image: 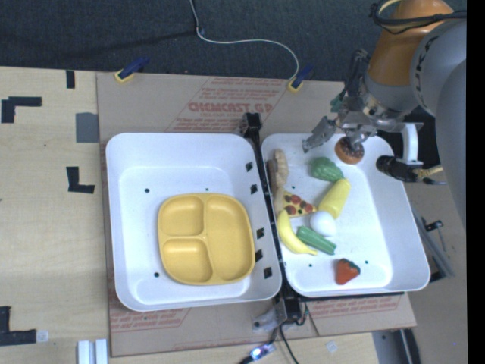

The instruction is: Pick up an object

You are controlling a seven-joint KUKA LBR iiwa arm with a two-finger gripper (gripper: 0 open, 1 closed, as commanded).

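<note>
My gripper (335,138) hangs over the far end of the right bin (394,226), its fingers spread open with nothing between them. Just below its right finger lies a small round brown and orange toy (349,152). A green pepper (327,170) lies a little nearer than the gripper, with a yellow toy vegetable (335,196) beside it. Further forward are a white egg (323,223), a banana (290,237), a green cucumber (317,241) and a red strawberry (346,271).
A tan bread stick (280,169) and a pizza slice (298,204) lie along the right bin's left wall. The left bin (136,173) holds a yellow divided plate (205,238). A white cable (227,40) runs across the dark backdrop.
</note>
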